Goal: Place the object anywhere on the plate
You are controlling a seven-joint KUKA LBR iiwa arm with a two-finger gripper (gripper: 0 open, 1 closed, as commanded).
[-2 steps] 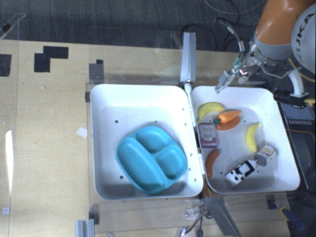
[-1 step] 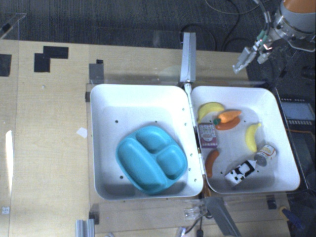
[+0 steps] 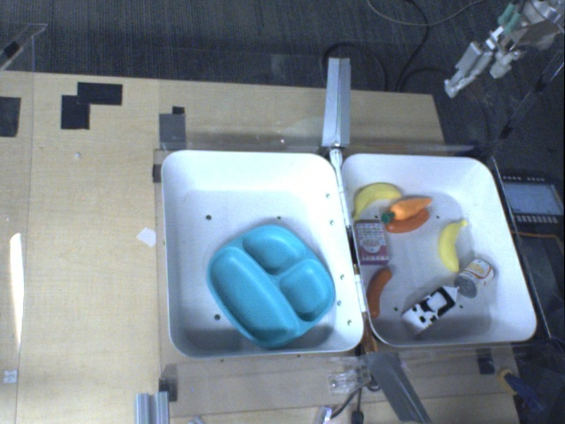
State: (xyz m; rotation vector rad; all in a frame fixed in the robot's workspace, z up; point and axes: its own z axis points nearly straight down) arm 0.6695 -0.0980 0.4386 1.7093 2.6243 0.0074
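Observation:
A blue plate (image 3: 272, 283) with three compartments lies in the left bin (image 3: 190, 237), towards its front. The right bin (image 3: 494, 201) holds several small items: an orange carrot (image 3: 406, 212) resting against a yellow piece (image 3: 375, 196), a yellow banana (image 3: 451, 244), a reddish packet (image 3: 372, 241), a brown sausage (image 3: 379, 290), a small can (image 3: 476, 276) and a black-and-white carton (image 3: 430, 307). My gripper (image 3: 481, 71) hangs high at the top right, beyond the far edge of the right bin, open, with nothing between its fingers.
A metal post (image 3: 337, 104) stands behind the divider between the two bins. Cables (image 3: 415, 11) trail over the dark floor at the back. Bare wooden bench extends to the left of the bins.

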